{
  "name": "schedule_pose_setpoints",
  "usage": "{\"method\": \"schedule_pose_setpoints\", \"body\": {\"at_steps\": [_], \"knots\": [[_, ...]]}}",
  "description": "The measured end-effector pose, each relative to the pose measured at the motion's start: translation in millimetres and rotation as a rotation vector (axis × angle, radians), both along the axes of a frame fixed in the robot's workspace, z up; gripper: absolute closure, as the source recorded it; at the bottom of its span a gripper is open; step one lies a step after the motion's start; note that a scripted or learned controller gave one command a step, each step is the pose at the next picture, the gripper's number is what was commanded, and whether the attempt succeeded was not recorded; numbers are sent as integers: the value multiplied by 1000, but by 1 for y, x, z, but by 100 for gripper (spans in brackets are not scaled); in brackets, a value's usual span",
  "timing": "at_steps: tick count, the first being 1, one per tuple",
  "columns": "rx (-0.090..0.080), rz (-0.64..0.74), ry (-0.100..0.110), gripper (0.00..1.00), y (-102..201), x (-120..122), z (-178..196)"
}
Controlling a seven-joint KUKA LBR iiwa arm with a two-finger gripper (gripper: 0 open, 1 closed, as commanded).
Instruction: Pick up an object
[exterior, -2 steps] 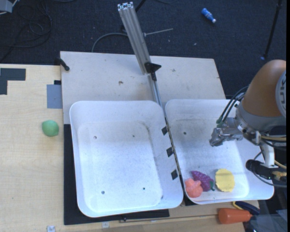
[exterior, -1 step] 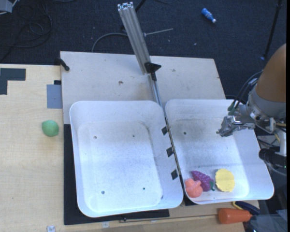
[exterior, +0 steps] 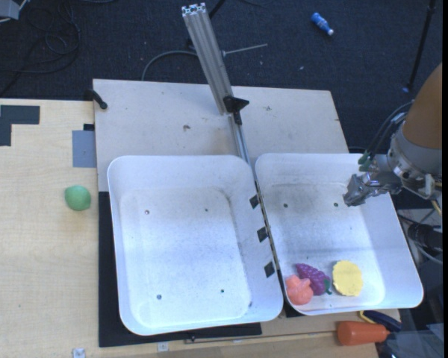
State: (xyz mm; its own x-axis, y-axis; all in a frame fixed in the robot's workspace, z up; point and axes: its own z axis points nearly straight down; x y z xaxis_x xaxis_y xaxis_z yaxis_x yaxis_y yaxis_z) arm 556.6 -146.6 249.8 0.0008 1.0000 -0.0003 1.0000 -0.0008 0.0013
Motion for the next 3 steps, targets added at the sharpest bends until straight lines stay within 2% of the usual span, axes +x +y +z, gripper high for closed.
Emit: {"method": "schedule_pose_setpoints", "body": {"at_steps": [1, 3], "knots": [[1, 4, 2, 100, 48, 15, 0], [1, 4, 3, 100, 157, 29, -21]]}}
